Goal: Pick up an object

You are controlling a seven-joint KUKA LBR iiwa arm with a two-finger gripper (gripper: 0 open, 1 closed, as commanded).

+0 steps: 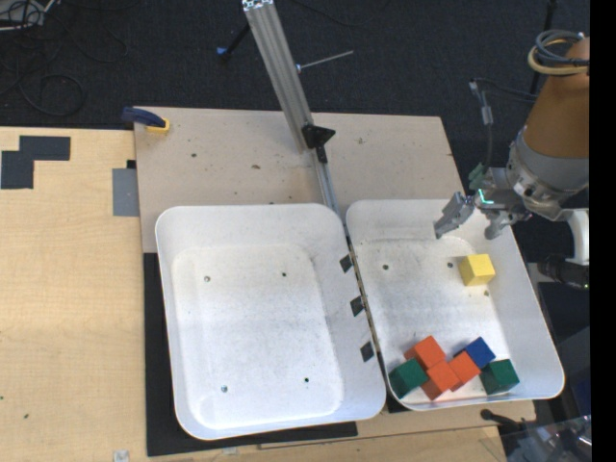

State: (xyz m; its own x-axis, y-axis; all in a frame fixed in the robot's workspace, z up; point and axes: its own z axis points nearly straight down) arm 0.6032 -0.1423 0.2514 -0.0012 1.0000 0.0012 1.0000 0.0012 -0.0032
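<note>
Gripper [476, 216] hangs above the right bin [539, 325], fingers spread wide, nothing between them. Yellow cube [476, 269] lies just below it, apart from the cube cluster [450, 365] at the near wall. We expect an off-centre descent to nudge the cube aside.

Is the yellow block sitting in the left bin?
No, the yellow block lies in the right bin, apart from the cluster of blocks at its near edge.
</note>
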